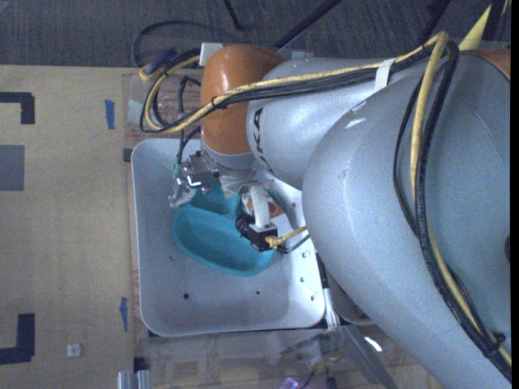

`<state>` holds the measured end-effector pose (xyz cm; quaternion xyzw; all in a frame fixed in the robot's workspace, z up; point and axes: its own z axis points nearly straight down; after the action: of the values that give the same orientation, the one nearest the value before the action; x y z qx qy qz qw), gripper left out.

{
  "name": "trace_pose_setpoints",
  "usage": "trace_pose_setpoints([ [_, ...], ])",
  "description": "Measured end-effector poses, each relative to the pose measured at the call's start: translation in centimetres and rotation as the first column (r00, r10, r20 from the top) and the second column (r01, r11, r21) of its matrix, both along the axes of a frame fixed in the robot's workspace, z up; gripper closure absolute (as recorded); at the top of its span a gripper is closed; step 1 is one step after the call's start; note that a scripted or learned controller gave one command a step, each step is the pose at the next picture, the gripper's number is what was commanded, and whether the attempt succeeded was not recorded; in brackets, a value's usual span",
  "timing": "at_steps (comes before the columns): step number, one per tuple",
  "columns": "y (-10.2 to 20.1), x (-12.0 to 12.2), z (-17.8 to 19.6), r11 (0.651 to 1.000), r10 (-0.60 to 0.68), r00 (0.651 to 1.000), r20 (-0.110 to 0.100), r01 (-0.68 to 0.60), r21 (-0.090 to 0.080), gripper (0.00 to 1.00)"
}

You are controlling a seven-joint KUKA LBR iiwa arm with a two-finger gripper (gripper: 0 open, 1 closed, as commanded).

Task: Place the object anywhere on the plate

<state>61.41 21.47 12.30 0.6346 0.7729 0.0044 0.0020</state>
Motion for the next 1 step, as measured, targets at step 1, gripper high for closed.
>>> trace_pose_setpoints([
  [1,0.49,-0.19,6.44,0.971,-0.241,0.971,-0.008,0.241,-0.006,0.00],
])
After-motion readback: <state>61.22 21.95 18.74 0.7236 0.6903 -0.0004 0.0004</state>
